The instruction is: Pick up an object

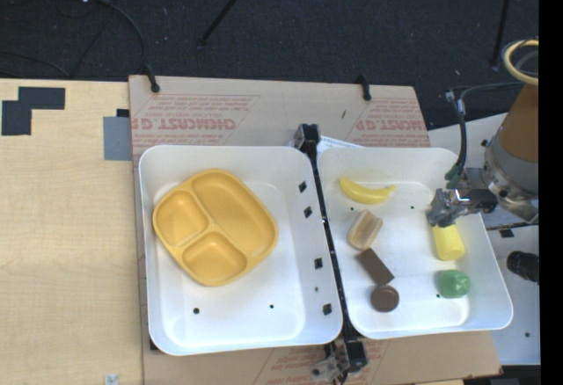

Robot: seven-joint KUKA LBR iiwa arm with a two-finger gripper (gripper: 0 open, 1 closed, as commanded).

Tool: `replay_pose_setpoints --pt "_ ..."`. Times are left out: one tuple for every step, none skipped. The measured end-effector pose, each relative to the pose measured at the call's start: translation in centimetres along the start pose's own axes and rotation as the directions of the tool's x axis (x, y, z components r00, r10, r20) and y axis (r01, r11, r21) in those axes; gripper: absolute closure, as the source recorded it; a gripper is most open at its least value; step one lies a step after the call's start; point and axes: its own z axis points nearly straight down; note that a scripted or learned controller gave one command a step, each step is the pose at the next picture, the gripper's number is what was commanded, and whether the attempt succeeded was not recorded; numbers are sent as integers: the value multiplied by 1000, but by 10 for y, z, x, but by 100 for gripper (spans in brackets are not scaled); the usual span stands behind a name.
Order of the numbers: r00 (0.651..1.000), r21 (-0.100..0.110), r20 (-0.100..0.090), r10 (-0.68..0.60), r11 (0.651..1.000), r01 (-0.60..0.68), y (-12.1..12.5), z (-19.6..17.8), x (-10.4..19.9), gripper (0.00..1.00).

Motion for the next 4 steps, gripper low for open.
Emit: replay_pose_setpoints --pt "1000 7 -4 -3 1000 3 7 17 51 100" --pt "1000 8 -4 -4 1000 4 15 31 107 100" --pt "1000 7 -3 -4 1000 4 24 42 160 100" --pt "1000 5 -2 -5 1000 5 40 35 219 100"
